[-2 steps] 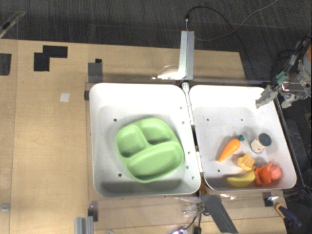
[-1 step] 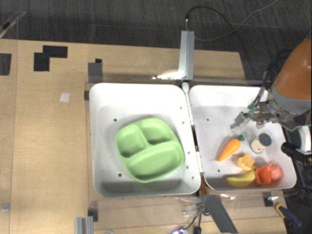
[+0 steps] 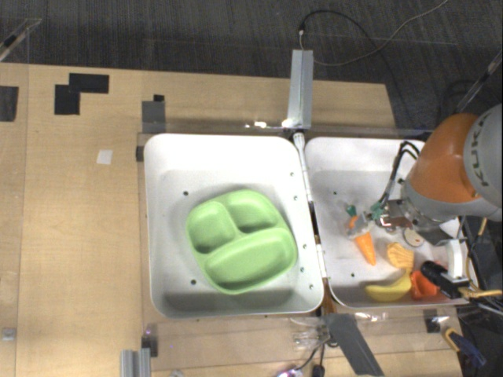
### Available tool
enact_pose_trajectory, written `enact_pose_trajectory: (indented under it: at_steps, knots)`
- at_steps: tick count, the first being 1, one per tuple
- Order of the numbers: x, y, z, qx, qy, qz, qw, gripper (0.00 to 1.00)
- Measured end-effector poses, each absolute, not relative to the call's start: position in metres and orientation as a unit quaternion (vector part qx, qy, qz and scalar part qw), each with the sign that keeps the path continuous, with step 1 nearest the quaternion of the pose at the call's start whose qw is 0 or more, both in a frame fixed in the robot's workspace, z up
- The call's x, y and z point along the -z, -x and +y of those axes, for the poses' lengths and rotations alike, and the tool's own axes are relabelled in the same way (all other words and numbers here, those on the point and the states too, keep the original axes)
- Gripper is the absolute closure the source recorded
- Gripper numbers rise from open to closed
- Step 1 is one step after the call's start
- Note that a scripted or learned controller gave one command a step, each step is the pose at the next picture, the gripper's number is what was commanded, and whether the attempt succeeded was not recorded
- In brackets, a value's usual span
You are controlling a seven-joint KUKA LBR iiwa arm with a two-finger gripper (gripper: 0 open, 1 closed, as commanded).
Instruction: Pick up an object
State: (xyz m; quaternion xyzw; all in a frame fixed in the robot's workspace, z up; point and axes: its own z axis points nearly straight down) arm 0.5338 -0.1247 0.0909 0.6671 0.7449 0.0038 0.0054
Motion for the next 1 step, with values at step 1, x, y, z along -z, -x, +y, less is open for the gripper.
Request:
enact_pose_trajectory:
  at_steps: [1]
  knots:
    - [-0.1063, -0.4925, -0.1422, -0.0012, -0.657, 0.754, 0.001, 0.00]
